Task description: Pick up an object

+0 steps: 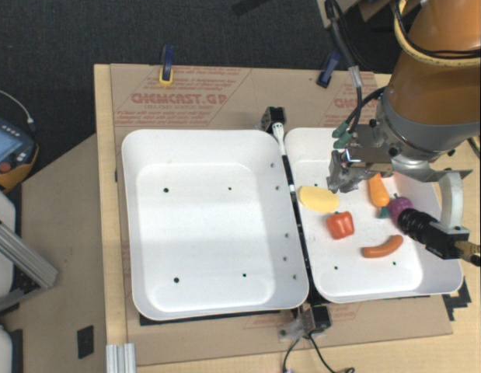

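A wide table (pixel 108 208) covered by a brown cardboard sheet printed with red lettering carries two shallow white bins side by side. The left bin (pixel 147 162) shows its bare floor with four small dark dots. The right bin (pixel 357 282) holds the toy food. The grey arm (pixel 434 123), with its broad orange band above the wrist, reaches in from the right and hangs over the upper part of the right bin. Its claw (pixel 341 179) points down close above the bin floor, just above a yellow lemon-shaped piece (pixel 318 200); whether the claw is open or closed cannot be told, and nothing is seen in it. The yellow piece lies near the bin's left wall. Just below and right of it sits a red pepper (pixel 340 224). A brown sausage (pixel 381 246) lies farther right, near the middle of the bin. An orange carrot (pixel 378 189) rests by the claw's right side, with a small purple piece (pixel 399 206) just beside it. Two blue clamps (pixel 167 63) grip the cardboard's far edge.
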`<act>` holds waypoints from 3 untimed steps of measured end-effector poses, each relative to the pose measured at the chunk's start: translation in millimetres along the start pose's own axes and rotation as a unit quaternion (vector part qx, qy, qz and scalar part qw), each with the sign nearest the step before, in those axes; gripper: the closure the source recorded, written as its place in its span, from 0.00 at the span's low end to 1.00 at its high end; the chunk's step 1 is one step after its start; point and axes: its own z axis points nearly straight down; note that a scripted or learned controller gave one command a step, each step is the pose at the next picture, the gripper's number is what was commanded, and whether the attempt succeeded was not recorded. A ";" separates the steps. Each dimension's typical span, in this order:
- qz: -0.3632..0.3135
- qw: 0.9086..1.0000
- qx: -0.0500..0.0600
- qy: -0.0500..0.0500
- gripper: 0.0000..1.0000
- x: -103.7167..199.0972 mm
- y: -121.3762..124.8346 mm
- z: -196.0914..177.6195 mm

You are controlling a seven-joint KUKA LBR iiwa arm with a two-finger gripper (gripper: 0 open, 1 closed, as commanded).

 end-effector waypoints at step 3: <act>0.002 1.000 0.001 -0.001 1.00 -7.8 -3.9 -10.2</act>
